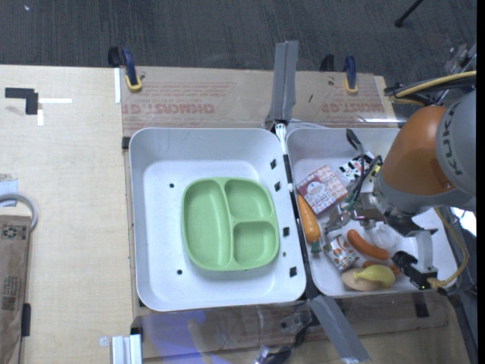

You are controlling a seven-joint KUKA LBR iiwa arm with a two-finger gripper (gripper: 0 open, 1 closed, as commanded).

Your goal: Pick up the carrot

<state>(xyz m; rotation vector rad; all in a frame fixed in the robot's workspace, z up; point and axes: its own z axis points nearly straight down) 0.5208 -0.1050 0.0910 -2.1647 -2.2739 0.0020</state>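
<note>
The carrot (307,218) is a short orange stick with a green tip. It lies in the right bin (326,283) along its left wall, pointing front to back. My gripper (339,217) hangs over the middle of that bin, just right of the carrot and close to it. Nothing shows in its grasp. The grey arm with its orange band (415,160) comes in from the right and hides the bin's right half.
Around the gripper lie a pink packet (321,189), a red sausage (367,245), a small printed packet (343,257), a yellow banana (369,277) and a black-and-white item (353,168). A green divided plate (229,223) sits in the left bin (151,203).
</note>
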